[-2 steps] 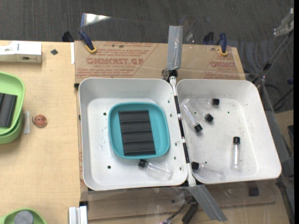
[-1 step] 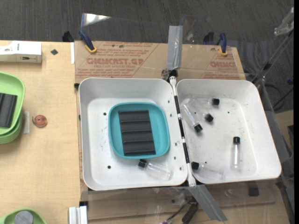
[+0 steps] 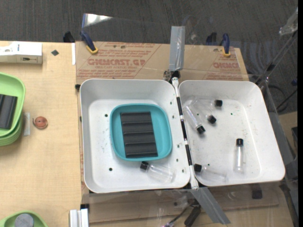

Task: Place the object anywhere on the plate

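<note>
Status of the hand: its state cannot be told from this view, so record it as undetermined.

Left bin (image 3: 94,126): you have a teal plate (image 3: 116,126) lying flat near the middle, carrying a dark ribbed insert (image 3: 138,134) that covers most of its floor. One clear vial (image 3: 155,170) with a black cap lies on its side on the bin floor, just beside the plate's near right corner. It is off the plate, with the cap end pointing left; whether it touches the rim cannot be told.

Right bin (image 3: 255,122): the other vials are here.
- A capped vial (image 3: 194,118) lies at a slant near the bin's left wall.
- Another vial (image 3: 239,154) lies roughly upright in the picture, towards the right side, cap at the far end.
- A third vial (image 3: 208,174) lies in the near left corner, its clear body hard to make out.
- Two small black pieces (image 3: 218,103) and (image 3: 211,119) sit near the far middle; whether they are loose caps or capped vials cannot be told.

Surroundings: both bins rest on a cardboard sheet (image 3: 123,60), held by clamps (image 3: 89,45) at its far edge. On the wooden counter (image 3: 47,174) to the left you have a green tray (image 3: 12,86), a small orange disc (image 3: 40,122) and a white box (image 3: 21,52).
</note>
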Robot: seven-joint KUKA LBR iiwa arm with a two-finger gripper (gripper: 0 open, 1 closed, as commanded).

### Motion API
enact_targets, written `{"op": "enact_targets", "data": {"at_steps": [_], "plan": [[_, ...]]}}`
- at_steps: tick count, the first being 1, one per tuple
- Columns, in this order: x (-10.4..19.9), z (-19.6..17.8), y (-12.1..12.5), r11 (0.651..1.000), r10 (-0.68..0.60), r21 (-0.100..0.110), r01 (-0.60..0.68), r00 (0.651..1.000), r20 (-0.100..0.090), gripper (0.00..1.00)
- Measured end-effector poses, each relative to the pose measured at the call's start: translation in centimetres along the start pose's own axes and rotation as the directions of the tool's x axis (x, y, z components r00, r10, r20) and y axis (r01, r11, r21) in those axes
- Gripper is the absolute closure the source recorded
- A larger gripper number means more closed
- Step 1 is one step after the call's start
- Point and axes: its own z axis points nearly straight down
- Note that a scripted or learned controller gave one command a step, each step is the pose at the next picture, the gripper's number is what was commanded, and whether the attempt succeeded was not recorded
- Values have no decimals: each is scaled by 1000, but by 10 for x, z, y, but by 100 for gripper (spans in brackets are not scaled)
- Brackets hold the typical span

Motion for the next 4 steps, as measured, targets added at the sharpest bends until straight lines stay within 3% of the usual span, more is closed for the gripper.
{"op": "enact_targets", "data": {"at_steps": [2,3,4], "plan": [[-2,-1,1,992,123,-1,-123,992,-1,0],[-1,1,-7,964,265,2,-265,964,1,0],[-6,0,-3,910,414,1,-414,910,0,0]]}}
